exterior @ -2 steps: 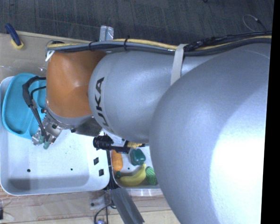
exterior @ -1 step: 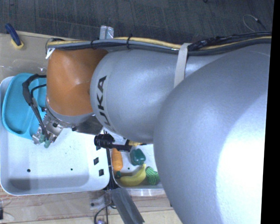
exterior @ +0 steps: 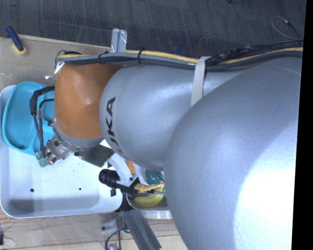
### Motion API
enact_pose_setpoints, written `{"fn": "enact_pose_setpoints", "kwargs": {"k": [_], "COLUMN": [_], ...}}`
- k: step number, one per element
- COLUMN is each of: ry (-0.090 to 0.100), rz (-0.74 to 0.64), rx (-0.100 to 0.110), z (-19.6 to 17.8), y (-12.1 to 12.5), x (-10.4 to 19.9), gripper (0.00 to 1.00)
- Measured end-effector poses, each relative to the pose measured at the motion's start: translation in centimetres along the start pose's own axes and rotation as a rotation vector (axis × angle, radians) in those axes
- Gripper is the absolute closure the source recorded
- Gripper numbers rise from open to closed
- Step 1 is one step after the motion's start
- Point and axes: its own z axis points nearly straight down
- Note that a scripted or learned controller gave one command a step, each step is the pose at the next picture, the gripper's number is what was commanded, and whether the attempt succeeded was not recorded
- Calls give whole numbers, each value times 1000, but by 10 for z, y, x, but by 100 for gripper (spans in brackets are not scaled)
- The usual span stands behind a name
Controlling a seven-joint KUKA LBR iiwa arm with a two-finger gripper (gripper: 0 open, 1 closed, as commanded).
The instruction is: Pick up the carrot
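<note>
Dark carpet runs along the top, and below it a pale wooden surface (exterior: 45, 49) carries the white bin (exterior: 15, 192) on the left. The big grey arm (exterior: 223, 152) with its orange band sweeps in from the right and covers nearly everything else.

The claw (exterior: 46, 156) is down over the left bin, right against the lower right rim of a blue bowl (exterior: 15, 124) that sits in the bin's far left corner. Open or closed? I cannot tell, the wrist hides it.

The only hint of the carrot (exterior: 131, 169) is a small orange sliver peeking from under the arm. It is well to the right of the claw, near the left bin's right wall. I cannot tell which bin it lies in. So little shows that its long axis and the way it points are not readable.

Just below that sliver a yellow-green object (exterior: 147, 200) pokes out, with a teal scrap (exterior: 154, 175) above it.

For open room, the left bin's floor is bare white from the claw down to the near wall, apart from two tiny dark specks (exterior: 32, 190). On the right, the arm hangs over the carrot's spot.
</note>
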Motion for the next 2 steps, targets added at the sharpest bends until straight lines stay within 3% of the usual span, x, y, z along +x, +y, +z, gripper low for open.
{"fn": "enact_pose_setpoints", "kwargs": {"k": [1, 2], "ry": [1, -3], "rz": [-7, -235], "rx": [5, -8], "z": [-8, -79], "y": [1, -36], "x": [1, -36], "gripper": [100, 100]}}
